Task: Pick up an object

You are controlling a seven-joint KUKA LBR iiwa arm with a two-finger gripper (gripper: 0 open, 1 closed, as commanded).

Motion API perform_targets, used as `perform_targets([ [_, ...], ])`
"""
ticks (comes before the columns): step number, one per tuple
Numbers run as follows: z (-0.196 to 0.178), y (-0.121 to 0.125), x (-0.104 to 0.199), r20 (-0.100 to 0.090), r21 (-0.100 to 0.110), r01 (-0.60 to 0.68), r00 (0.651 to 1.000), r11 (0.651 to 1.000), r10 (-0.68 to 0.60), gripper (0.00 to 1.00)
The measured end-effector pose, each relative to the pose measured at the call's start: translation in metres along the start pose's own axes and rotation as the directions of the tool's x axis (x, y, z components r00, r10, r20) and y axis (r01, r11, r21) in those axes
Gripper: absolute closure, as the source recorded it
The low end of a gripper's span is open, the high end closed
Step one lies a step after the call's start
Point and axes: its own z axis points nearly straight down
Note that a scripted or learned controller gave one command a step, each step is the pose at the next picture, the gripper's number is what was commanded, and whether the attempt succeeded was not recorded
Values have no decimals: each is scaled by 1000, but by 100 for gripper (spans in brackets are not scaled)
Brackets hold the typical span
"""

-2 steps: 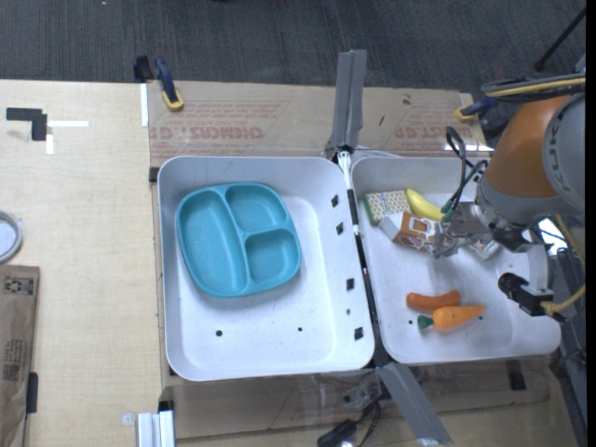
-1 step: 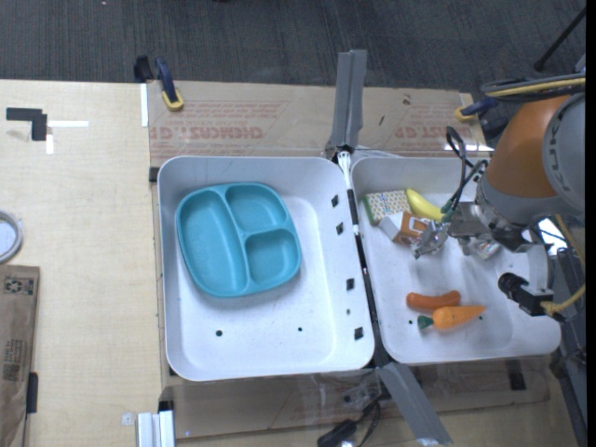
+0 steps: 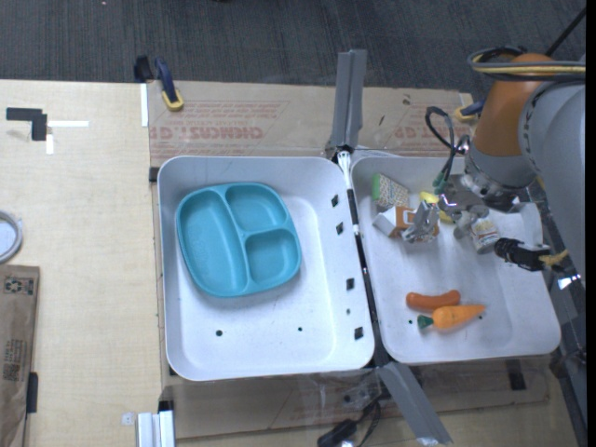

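Note:
My gripper (image 3: 424, 223) hangs low over the upper left part of the right bin (image 3: 521, 338), among a cluster of small items. Right beside it lie a green and white packet (image 3: 389, 191), a small white and orange piece (image 3: 399, 220) and a yellow item (image 3: 430, 198). A small pale cylinder (image 3: 482, 237) lies just to its right. Two orange carrots (image 3: 434, 299) (image 3: 458, 316) rest lower in the same bin, apart from the gripper. The view does not settle whether anything is between the jaws.
A blue divided plate (image 3: 239, 238) sits in the left bin (image 3: 270, 347). A raised divider (image 3: 352, 240) runs between the bins. The grey arm with its orange band (image 3: 507, 110) and cables crowd the right bin's upper right corner. A blue and yellow clamp (image 3: 166, 84) lies on the cardboard behind.

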Motion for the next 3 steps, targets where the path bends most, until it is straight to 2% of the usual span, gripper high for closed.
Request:
perform_targets([
  [1, -7, -2, 2, -4, 13, 6, 1000, 1000, -6, 100],
  [2, -148, -48, 126, 66, -106, 250, 967, 962, -244, 100],
  [3, -148, -48, 126, 65, -105, 250, 967, 962, -244, 0],
])
